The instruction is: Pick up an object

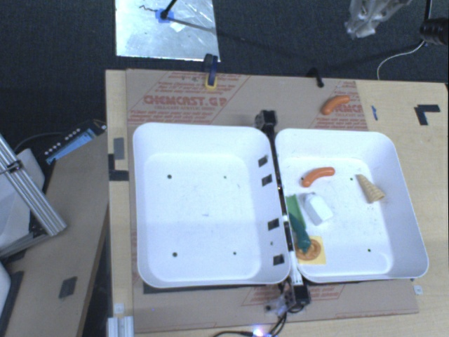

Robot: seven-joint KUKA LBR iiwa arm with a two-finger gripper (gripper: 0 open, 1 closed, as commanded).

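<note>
White plastic forms both bins, and near to far the right bin (403,209) carries all the candidate objects while the left bin (151,188) offers none. Nearest the camera lies a flat orange-yellow piece (313,250) against the near left wall of the right bin, touching the lower end of a green strip (297,225) that runs along the divider; both lie low and close to the wall, so the inspector judges them poor first choices. Just beyond sits a small white block (317,208), beside the green strip, pale against the bin floor. Further in, an orange sausage-shaped piece (318,176) lies apart from its neighbours on open floor, and a tan cone (370,188) lies well clear to its right. Either appears the soundest target: a vertical descent centred on it, with the closing direction across its narrow width, should avoid the walls. A second orange sausage (334,104) rests outside the bins on the brown board (182,97) and is best ignored. Farthest, the gripper (368,16) hangs high at the top right, well away from the bins, carrying nothing; whether the claw is spread or pressed together cannot be told.
</note>
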